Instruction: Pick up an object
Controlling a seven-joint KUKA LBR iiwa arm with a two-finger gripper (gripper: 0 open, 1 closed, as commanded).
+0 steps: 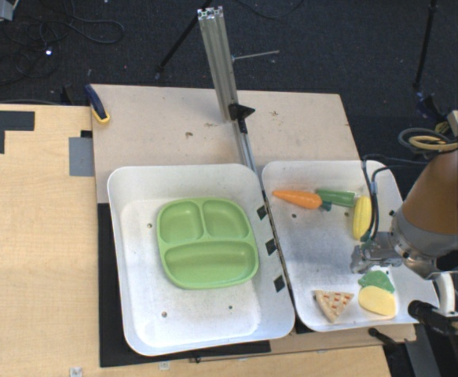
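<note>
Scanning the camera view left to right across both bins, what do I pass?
Green divided plate → carrot → pizza slice → banana → lemon → arm's orange band.

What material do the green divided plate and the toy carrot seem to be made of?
Green divided plate: likely molded plastic, matte, judging by its uniform color and soft rounded ridges. Toy carrot: probably plastic too, smooth, with flat orange color and a green end; too small to be sure.
</note>
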